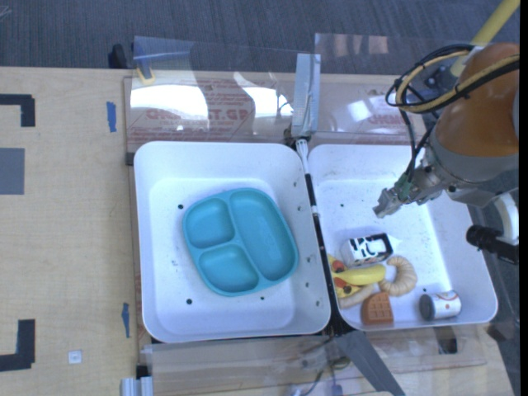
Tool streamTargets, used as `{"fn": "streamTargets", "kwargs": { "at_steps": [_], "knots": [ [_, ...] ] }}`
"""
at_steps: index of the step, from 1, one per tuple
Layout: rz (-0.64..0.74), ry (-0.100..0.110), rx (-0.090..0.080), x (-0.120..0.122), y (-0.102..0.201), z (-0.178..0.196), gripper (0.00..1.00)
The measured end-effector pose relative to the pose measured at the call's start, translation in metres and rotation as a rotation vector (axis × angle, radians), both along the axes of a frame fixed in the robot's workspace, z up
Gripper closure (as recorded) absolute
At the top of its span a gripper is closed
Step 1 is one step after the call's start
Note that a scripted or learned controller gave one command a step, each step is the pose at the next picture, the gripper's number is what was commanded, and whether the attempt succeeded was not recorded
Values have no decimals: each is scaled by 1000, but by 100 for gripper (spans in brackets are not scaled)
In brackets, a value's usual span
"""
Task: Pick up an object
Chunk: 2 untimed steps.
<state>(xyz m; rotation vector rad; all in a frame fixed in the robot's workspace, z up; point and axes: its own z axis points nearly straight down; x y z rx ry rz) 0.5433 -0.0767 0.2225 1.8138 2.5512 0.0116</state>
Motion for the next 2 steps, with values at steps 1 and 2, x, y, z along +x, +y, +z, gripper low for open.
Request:
{"fn": "streamTargets", "kwargs": {
  "at_steps": [1, 2],
  "knots": [
    [235, 14, -1, -64, -45, -4, 100],
    [434, 13, -1, -63, 42, -6, 100]
  ]
}}
